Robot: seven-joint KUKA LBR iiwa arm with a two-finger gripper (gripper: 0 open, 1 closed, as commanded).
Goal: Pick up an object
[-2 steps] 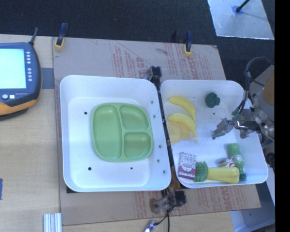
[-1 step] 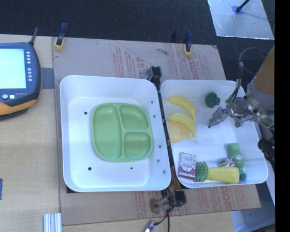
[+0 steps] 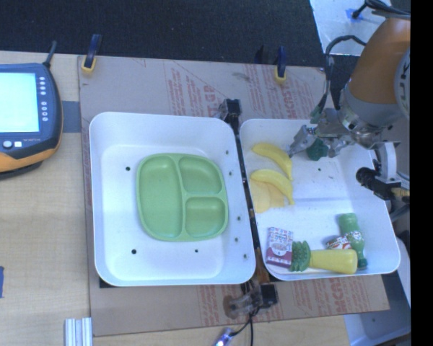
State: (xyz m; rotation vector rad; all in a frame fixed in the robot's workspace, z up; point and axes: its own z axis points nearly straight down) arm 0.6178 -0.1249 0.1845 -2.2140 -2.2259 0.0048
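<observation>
My gripper [image 3: 316, 143] hangs over the far side of the right bin [image 3: 390, 262], with a small dark green object [image 3: 317, 151] showing between its grey fingers. Just left of it lies a yellow banana [image 3: 273, 157], and two more yellow pieces [image 3: 273, 186] lie below that. Along the bin's near side sit a red-and-white packet [image 3: 279, 246], a yellow corn cob with green leaves [image 3: 328, 260] and a green bottle [image 3: 351, 232].
The left bin [image 3: 112, 262] holds a green divided plate [image 3: 182, 195]. A control pendant with a screen [image 3: 18, 114] lies at the far left of the bench. Clamps [image 3: 280, 62] grip the board's far edge. The arm's orange band [image 3: 379, 52] rises at the right.
</observation>
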